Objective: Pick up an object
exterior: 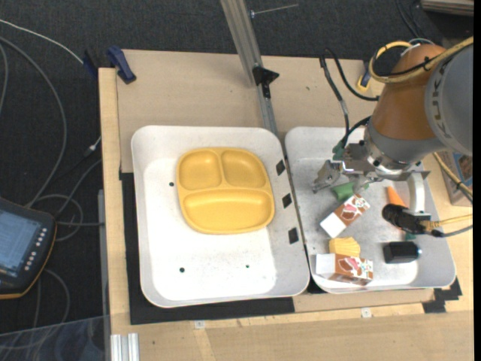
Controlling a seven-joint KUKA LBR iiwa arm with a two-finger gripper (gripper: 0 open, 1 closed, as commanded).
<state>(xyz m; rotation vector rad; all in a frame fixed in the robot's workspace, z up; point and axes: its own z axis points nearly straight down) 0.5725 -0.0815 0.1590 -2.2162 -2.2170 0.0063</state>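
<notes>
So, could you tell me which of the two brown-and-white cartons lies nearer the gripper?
The upper carton, lying tilted just below the gripper beside a green item. The other carton sits at the bin's front edge, below a yellow block.

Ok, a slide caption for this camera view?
KUKA arm's hand low in right bin over small green object; yellow divided plate in left bin.

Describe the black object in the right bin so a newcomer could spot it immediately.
Start at the right bin, the one under the arm. Go to its near right corner: the black block lies there, right of the small food cartons. It is the only plain black boxy item; its neighbours are printed, orange or green.
</notes>
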